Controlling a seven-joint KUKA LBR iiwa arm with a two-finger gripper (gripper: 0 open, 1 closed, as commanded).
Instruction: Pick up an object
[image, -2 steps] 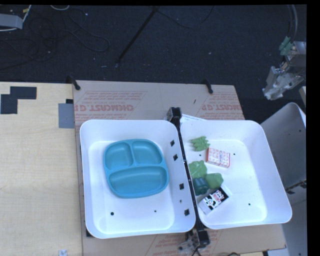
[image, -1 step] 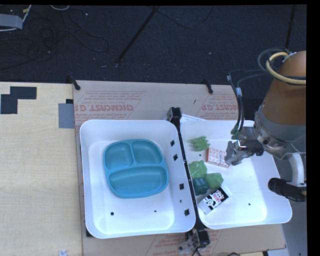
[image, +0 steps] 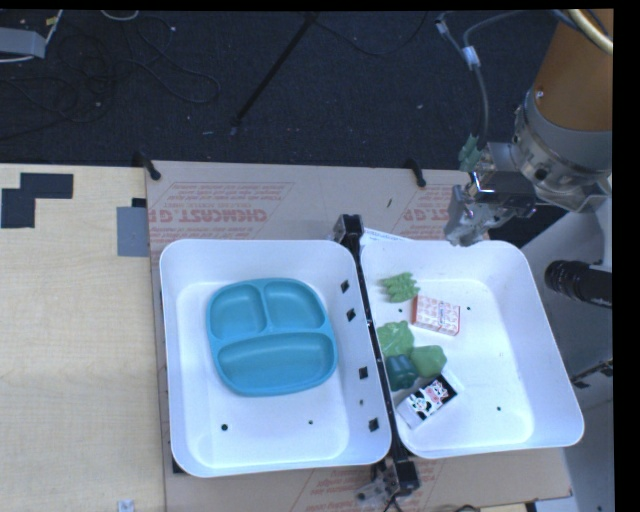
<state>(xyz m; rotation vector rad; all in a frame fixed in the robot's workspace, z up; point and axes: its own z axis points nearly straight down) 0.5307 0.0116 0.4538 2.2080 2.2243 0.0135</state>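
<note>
Where red mirrored lettering runs across the cardboard sheet (image: 250, 205) beneath both bins, no word reads clearly. Left bin (image: 190, 420): one blue divided plate (image: 270, 335), bare floor around it. Right bin (image: 540, 400): green leaf-like piece (image: 401, 288), pink patterned card (image: 437, 315), green lumps (image: 410, 350), black-and-white pack (image: 428, 399), clustered near the divider; right half open. End effector (image: 470, 225) hangs above the right bin's far rim, arm angled down from upper right; opening cannot be told, nothing seen held.

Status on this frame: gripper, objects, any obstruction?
Gripper above right bin's far rim. Small objects clustered by the divider, untouched. Blue plate in left bin.
</note>
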